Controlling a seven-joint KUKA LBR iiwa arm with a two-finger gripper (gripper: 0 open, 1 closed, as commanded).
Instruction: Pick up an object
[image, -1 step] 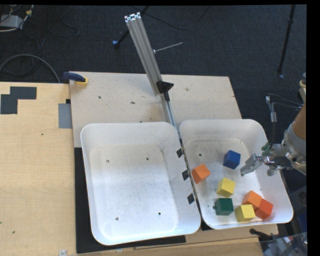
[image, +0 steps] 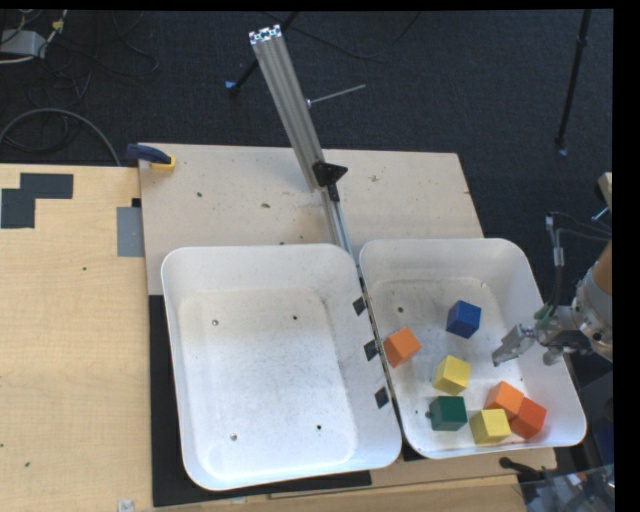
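The right bin (image: 505, 250) holds several cubes: a blue one (image: 463, 318), an orange one (image: 401, 346), a yellow one (image: 451, 374) and a green one (image: 448, 412). At its front right corner a second yellow cube (image: 490, 425), an orange cube (image: 506, 396) and a red cube (image: 530, 417) huddle together. My gripper (image: 527, 347) reaches in over the bin's right rim, right of the blue cube and above the front corner cluster. Its fingers stand open with nothing between them.
The left bin (image: 175, 275) lies beside the right one, split from it by a rim with black clips (image: 372, 348). A slanted aluminium bar (image: 295, 110) rises behind the bins. A blue and yellow clamp (image: 152, 156) sits at the bench's far left corner.
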